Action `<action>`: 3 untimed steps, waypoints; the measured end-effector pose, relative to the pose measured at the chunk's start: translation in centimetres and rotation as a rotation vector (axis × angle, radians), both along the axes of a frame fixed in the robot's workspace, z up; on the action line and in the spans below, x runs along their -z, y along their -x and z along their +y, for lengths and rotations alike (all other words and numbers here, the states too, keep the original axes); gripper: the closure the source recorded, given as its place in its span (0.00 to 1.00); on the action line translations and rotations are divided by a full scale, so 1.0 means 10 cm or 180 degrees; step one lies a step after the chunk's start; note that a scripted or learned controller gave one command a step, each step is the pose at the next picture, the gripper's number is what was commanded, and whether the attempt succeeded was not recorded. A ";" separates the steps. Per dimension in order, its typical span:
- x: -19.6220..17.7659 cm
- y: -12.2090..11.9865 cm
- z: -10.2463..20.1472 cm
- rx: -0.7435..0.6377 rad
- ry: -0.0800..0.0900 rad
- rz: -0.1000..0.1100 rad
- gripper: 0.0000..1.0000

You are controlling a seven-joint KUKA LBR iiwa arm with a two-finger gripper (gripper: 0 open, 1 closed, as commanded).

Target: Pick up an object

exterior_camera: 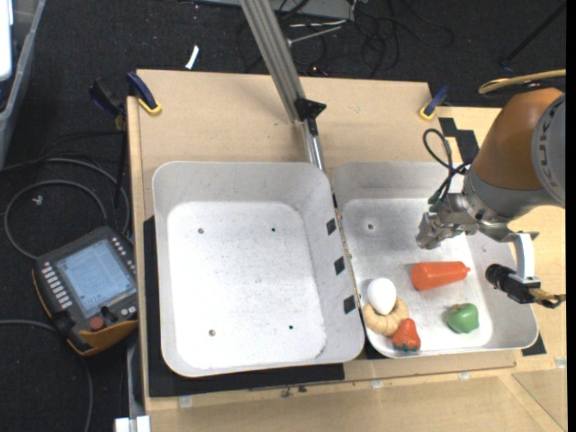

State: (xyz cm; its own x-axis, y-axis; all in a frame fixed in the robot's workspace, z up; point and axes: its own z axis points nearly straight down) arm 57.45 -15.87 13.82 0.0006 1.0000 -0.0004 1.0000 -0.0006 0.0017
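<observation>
The gripper [436, 232] hangs over the middle of the right bin [387, 185], low above its floor and just to the far-left of the orange carrot [440, 274]. Seen from above, its tip is a dark cluster, and I cannot tell whether it is spread or closed; nothing shows caught in it. All the candidates sit in the near half of this bin: the carrot lying roughly left to right, a green pepper [463, 318] near the right corner, a white egg [382, 294] touching a tan pastry-like piece [387, 320] against the left wall, and a small red piece [407, 334] just beside that. The left bin [243, 268] holds no items. The carrot looks like the nearest and easiest choice, since it lies apart from the other things with bare floor on both long sides. A good attempt would probably shift the tip a little nearer and rightward until it is centred over the carrot's thicker middle, line the closing direction across the short width, then descend straight until almost at the floor before closing. The egg cluster seems riskier, being crowded against the wall.
</observation>
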 end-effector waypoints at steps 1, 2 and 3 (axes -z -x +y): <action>-0.45 -0.08 0.01 -0.0011 0.0003 -0.0011 1.00; -0.77 -0.09 0.01 -0.0011 0.0004 -0.0011 1.00; -0.76 -0.07 0.51 -0.0025 -0.0008 0.0007 1.00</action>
State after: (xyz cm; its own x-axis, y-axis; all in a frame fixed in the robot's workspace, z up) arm 58.11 -10.73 21.47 -0.0073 1.0000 0.0022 1.0000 0.0073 -0.0007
